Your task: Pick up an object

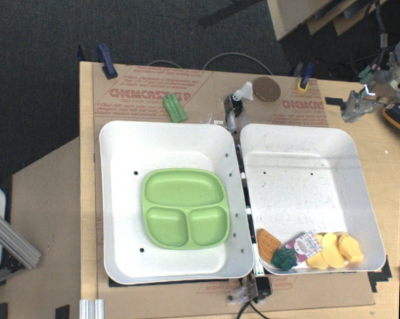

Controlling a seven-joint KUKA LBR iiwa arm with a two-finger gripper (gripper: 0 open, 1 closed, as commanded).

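Pincer (358, 105) hangs at the far right of the tabletop (85, 203), just past the far right corner of the right bin (298, 186). It looks small and grey. Nobody can tell from here if it is released or clenched. Nothing can be seen in it.

All the things to pick up are in the right bin, bunched along its near wall. From the pincer they lie toward the near edge and a little to the left, well apart from it. The pincer would likely have to cross the whole bin to reach them.

The bunch makes a short row from left to right. First is a brown biscuit (269, 242), with a dark green lump (285, 259) touching it. Then comes a pink and white packet (307, 243). Last are some yellow pieces (337, 251), which sit nearest the pincer's side and look like the easiest pick.

The left bin (120, 178) holds a green plate (184, 208) with three sections. It lies flat in the middle.

Behind the bins, a small green thing (175, 109) and a brown round disc (266, 90) lie on the tabletop.
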